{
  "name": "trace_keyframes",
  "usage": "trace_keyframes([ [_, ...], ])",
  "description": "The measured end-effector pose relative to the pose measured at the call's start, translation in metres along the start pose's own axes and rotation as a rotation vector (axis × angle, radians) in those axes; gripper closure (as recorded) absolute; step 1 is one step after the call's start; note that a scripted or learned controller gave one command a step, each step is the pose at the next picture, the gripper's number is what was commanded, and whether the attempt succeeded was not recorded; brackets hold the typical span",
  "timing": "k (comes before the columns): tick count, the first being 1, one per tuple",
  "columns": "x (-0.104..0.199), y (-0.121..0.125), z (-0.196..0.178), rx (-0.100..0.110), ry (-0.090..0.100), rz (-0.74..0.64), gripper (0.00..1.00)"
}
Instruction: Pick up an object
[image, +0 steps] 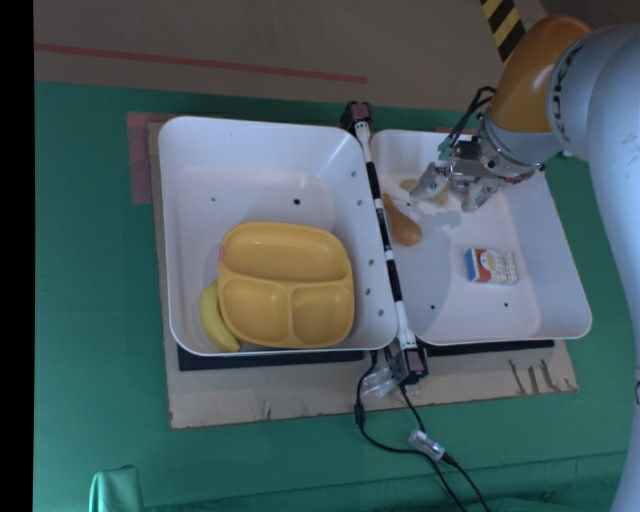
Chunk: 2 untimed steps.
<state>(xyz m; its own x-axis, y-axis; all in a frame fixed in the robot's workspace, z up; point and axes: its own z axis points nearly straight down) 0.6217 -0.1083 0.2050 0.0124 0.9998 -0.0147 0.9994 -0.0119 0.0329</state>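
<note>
My gripper (449, 193) hangs over the far part of the right bin (560, 300), fingers spread apart with nothing between them. Just below and to its left lies an orange-brown oval object (404, 229) against the bin's left wall. Small tan pieces (412, 185) rest under the gripper. A small printed box (490, 266), white with blue and orange, lies in the middle of the right bin. In the left bin (200, 160) sits a yellow divided plate (287, 285), and a yellow banana (215, 320) lies along its left edge.
A black-and-white divider strip (385, 250) runs between the two bins. Cables (420, 440) trail from the near end onto the green mat. Cardboard underlies both bins. The arm's orange band (530, 70) is at the upper right.
</note>
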Motion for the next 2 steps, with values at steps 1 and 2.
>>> trace_keyframes([
  [1,0.010,-0.005,0.017,0.017,0.006,-0.006,0.00],
  [2,0.006,-0.001,0.000,0.001,-0.001,0.001,1.00],
])
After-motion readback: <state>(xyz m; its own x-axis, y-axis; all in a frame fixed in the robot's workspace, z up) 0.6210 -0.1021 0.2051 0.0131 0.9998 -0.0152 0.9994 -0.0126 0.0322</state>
